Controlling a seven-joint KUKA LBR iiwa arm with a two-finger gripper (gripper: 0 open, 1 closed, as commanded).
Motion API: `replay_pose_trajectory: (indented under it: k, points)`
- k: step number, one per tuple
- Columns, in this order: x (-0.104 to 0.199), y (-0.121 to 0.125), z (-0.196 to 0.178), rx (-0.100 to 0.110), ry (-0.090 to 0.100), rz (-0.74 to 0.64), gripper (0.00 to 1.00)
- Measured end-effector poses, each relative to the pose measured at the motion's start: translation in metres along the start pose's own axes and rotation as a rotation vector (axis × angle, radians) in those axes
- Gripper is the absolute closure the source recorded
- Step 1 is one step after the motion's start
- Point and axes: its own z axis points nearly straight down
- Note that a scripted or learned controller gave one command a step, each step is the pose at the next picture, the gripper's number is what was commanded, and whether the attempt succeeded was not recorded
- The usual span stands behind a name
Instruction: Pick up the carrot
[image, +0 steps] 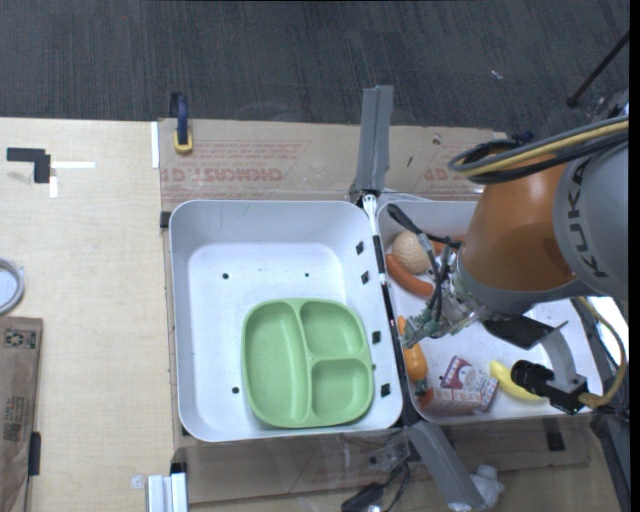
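In the right bin (440, 207), an orange carrot (414, 361) with a bit of green at its upper end lies against the left wall, near the front. My gripper (432, 321) hangs just above and to the right of it, low in the bin under the orange-banded wrist (510, 240). The wrist hides much of the bin's middle. Nothing visibly sits in the gripper.
An orange-red sausage-shaped piece (410, 276) and a beige round item (405, 246) lie behind the gripper. A red and white packet (462, 379) and a yellow banana (509, 380) lie at the front. The left bin (200, 300) holds a green divided plate (308, 362).
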Motion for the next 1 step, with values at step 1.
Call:
replay_pose_trajectory:
  k: [1]
  points:
    - [0.0500,0.0237,-0.1065,0.000,-0.002,0.188,1.00]
